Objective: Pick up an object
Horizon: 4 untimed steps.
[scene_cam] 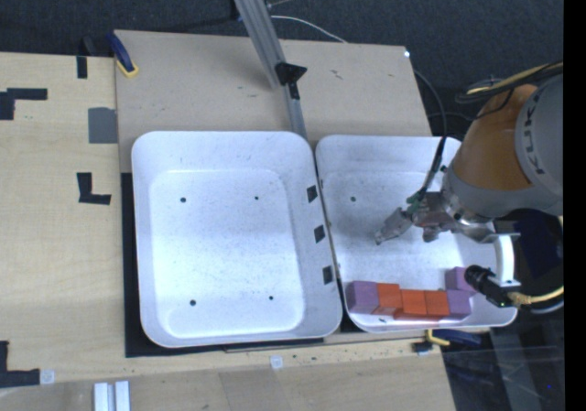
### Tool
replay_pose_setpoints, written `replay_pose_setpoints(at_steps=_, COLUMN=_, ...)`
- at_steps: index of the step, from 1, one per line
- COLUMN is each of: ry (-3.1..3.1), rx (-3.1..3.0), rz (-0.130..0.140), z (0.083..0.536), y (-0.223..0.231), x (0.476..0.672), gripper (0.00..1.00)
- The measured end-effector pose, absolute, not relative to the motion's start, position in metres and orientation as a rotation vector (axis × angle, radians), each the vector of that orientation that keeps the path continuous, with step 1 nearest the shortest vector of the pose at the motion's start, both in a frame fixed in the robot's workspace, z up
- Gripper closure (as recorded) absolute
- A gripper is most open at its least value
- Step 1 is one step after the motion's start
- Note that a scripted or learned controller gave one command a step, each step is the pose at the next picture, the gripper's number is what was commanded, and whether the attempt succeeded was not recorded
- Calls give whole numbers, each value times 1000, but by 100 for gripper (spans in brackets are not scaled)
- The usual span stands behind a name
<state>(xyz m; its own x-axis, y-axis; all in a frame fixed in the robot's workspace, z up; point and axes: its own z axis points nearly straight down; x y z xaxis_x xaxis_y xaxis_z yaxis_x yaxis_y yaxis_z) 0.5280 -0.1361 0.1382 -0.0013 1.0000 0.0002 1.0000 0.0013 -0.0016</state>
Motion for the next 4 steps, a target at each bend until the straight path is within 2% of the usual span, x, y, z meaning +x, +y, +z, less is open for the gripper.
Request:
replay_pose_setpoints(at_steps=1, ry=-2226, rx=-2213, rz=2, z=89, y=-88, x=561, gripper=0)
replay_pose_setpoints(at_steps=2, ry=-2231, rx=-2221, rz=-9, z=197, y=-69, x=608, gripper=0)
replay_pose_setpoints(at_steps=3, ry=-2218, rx=-2218, rz=11, z=100, y=-94, x=640, gripper=0)
replay_pose_setpoints(at_steps=4, ry=-2224, rx=-2216, rz=6, z=91, y=-97, x=678, gripper=0)
